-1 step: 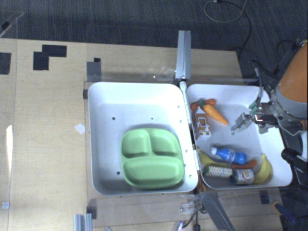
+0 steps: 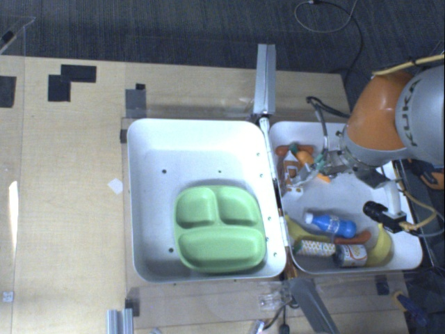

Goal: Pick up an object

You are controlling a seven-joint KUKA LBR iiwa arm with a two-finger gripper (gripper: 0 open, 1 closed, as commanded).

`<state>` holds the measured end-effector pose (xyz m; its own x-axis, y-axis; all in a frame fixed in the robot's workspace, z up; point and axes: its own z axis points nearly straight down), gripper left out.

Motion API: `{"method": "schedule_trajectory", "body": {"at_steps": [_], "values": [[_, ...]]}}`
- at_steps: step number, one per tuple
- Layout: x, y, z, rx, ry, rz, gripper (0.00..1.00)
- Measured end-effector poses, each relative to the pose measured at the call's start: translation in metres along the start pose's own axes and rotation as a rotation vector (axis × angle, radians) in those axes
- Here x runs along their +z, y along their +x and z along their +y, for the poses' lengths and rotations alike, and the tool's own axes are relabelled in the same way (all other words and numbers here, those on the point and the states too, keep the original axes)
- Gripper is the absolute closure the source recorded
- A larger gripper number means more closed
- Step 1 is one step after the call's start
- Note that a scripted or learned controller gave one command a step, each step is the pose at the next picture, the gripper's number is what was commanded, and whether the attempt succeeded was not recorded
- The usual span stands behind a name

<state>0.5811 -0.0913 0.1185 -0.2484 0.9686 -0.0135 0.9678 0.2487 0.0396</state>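
Nearest you, the can (image 2: 353, 255) and yellow banana (image 2: 381, 245) are lying at six o'clock in the right bin (image 2: 414, 256), bottle (image 2: 332, 224) above. Your gripper (image 2: 321, 165) is hovering toward eleven o'clock over orange clutter (image 2: 292, 160); I cannot tell its grasp.

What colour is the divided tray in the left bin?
Light green tray, clearest in the camera view.

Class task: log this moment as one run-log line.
arm: over right bin | gripper: near orange item | green tray: left bin | grasp: unconfirmed
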Motion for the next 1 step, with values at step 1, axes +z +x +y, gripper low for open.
{"method": "schedule_trajectory", "body": {"at_steps": [1], "values": [[-0.0023, -0.0011, -0.0166, -0.238, 0.005, 0.003, 0.00]]}}
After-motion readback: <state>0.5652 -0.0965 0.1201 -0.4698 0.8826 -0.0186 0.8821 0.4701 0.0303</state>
